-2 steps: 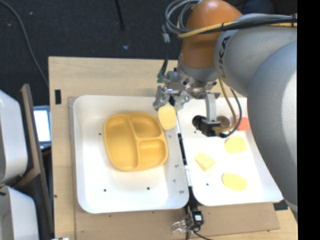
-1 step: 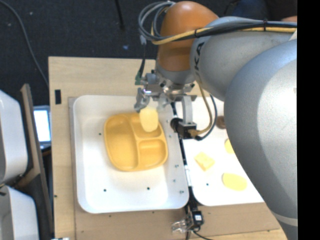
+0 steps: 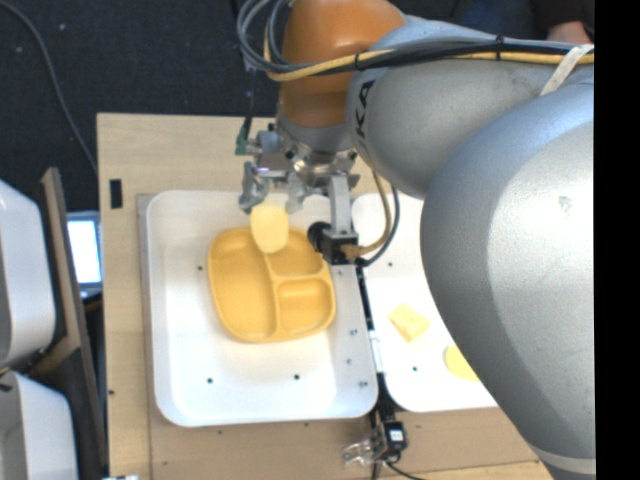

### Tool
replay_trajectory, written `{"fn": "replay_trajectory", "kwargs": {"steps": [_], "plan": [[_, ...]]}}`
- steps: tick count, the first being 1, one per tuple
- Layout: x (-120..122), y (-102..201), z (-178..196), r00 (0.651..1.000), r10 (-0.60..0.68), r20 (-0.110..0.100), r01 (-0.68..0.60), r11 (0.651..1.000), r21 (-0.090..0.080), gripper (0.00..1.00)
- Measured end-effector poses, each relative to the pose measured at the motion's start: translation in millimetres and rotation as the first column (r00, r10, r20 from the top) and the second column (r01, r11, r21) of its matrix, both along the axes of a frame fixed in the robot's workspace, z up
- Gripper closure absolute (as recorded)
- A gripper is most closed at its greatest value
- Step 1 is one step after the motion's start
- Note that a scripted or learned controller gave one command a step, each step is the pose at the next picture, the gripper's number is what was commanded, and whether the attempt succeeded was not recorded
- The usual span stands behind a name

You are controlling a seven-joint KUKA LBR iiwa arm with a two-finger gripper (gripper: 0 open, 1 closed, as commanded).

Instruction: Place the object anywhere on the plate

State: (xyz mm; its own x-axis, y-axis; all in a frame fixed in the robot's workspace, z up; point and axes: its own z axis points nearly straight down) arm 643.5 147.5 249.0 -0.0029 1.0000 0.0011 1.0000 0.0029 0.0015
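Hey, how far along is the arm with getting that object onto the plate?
Done: a pale yellow object has been picked up and sits between the gripper fingers. In hand: it hangs over the far edge of the yellow divided plate in the left bin. Left: release it onto the plate. Another yellow piece lies in the right bin.

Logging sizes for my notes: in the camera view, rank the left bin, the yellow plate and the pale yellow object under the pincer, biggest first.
1. left bin
2. yellow plate
3. pale yellow object, though it sits nearer the camera.
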Motion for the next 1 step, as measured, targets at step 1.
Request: {"fn": "replay_trajectory", "kwargs": {"steps": [1], "plan": [[-11.4,-4.2,-13.7,1.0,-0.004,-0.002,0.004,1.0,-0.002,1.0]]}}
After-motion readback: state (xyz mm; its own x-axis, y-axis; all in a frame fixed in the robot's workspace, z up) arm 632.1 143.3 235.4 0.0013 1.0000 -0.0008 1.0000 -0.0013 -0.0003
